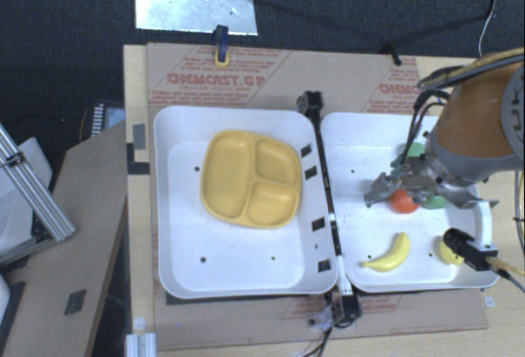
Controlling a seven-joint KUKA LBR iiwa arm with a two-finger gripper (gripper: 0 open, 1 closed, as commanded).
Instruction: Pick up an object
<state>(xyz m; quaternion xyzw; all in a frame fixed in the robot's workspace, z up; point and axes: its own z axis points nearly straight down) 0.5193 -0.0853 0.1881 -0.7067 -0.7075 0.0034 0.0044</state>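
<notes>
A: Where does the arm [480,121] sit?
B: It reaches in over the right bin [353,183], near that bin's far right side; its gripper [392,187] hangs low over the middle of the bin floor, just beside an orange-red round object [403,202]; whether that object is between the fingers I cannot tell, and whether the gripper is open or closed I cannot tell either.
A: What else lies in that bin?
B: A banana [389,254] near the front edge; a yellow object [452,249] by the front right corner, partly behind a black part; something green [415,150] shows beside the wrist, too hidden to name.
A: And the left bin [176,183]?
B: A yellow divided plate [249,177] rests in its middle, three compartments, nothing in them.
</notes>
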